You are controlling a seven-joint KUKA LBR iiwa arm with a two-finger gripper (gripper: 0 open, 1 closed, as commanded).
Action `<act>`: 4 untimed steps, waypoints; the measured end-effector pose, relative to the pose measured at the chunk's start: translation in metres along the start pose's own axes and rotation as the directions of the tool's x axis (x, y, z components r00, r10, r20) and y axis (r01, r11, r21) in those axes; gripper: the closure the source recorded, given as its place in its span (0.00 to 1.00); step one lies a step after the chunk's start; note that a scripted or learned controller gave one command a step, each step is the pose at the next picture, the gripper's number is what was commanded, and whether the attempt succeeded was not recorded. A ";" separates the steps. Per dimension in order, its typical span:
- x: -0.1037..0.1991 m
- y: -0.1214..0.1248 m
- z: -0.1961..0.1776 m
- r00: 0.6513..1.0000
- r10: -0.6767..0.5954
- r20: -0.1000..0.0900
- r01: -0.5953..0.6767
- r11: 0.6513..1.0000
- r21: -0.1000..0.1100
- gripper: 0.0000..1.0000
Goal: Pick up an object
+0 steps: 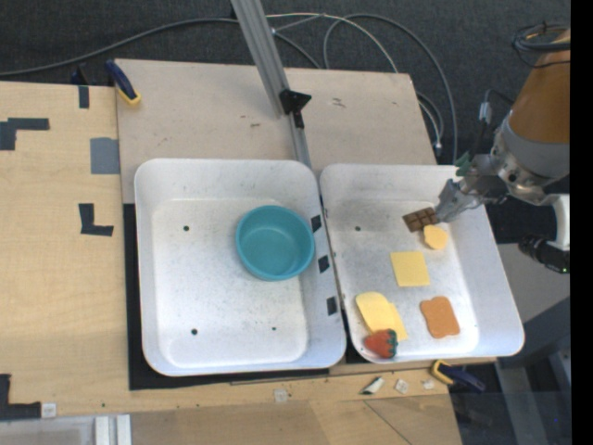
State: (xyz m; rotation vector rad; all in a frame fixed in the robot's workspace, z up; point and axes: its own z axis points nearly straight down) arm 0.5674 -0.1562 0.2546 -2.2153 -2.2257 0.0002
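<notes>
Jaws: whether apart or together cannot be told; they taper into one grey wedge at this slant. Gripper is low over the upper part of the right bin, angled down toward the left. Its tip is just beside the right end of a brown piece; contact cannot be confirmed. Nothing is seen between the jaws.

Arm enters from the right, orange band above the grey wrist.

Right bin contents:
- brown piece, flat on the floor near the upper middle
- small yellow-orange lump, just below the gripper tip and close to the brown piece
- yellow square, flat, below the lump and apart from it
- orange slab, toward the lower right
- pale yellow slab, lower left, its lower end touching a red item with a bit of green, against the front wall

Left bin: a teal bowl, upright, right of centre, apart from the walls.

Surroundings: both bins sit side by side on a black mat on the bench. A metal pole slants down from the top to the gap between the bins. Cables loop behind the board. One blue-and-yellow clamp is at the board's upper left corner, another at the front edge below the right bin.
</notes>
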 end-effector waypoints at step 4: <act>0.212 -0.002 0.005 1.000 -0.002 0.000 0.002 1.000 0.001 1.00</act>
